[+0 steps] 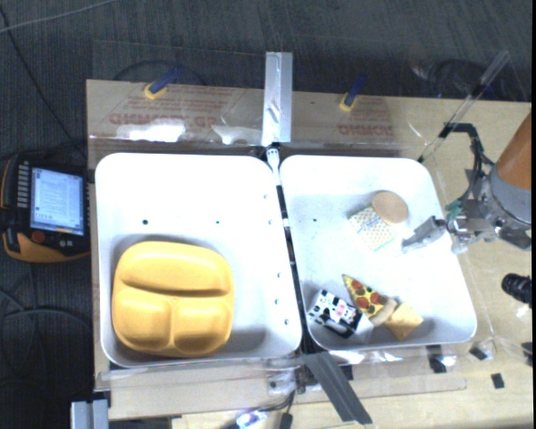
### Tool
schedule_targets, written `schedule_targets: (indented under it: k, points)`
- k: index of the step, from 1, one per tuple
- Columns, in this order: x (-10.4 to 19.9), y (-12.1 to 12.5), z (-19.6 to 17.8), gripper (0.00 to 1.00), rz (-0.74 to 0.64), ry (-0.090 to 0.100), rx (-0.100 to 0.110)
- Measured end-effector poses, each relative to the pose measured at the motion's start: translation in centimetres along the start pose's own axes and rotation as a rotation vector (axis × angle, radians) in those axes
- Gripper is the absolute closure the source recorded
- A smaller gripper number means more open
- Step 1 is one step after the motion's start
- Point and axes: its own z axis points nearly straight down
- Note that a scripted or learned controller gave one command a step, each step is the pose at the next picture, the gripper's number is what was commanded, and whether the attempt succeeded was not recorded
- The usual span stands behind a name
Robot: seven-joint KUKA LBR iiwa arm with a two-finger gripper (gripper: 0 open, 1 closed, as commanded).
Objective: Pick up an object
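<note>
Nearest the lens, along the bottom of the camera view, the front rims of the two white bins are seen on the bench point(500, 119). Of the things carried, the yellow loaf-shaped block point(171, 297) is the largest, and it is set in the lower part of the left bin point(188, 172). The right bin point(317, 186) holds the smaller candidates. A toy pizza slice point(364, 295) is laid near the front wall, touching a black-and-white patterned piece point(332, 313) on one side and a tan wedge point(404, 321) on the other. Further back, a round tan disc point(390, 206) is seen resting partly on a small dotted white square point(372, 229).

The end effector point(424, 235) is seen at the right bin's right rim, just beside the disc and square, with nothing between its fingers. Whether those fingers are apart or together cannot be told from this view.

The approach step is judged to be in hand, with no object yet taken. A target would next have to be chosen, probably the disc or square nearest, and the end effector brought over it and lowered.
</note>
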Motion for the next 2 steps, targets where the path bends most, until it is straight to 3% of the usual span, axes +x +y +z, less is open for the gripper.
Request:
schedule_targets:
  k: [1, 2]
  points:
    - [-0.8, 1.0, 0.3, 0.00, 0.136, 0.000, -0.001]
    - [0.6, 6.7, 9.8, 0.00, 0.315, 0.006, -0.018]
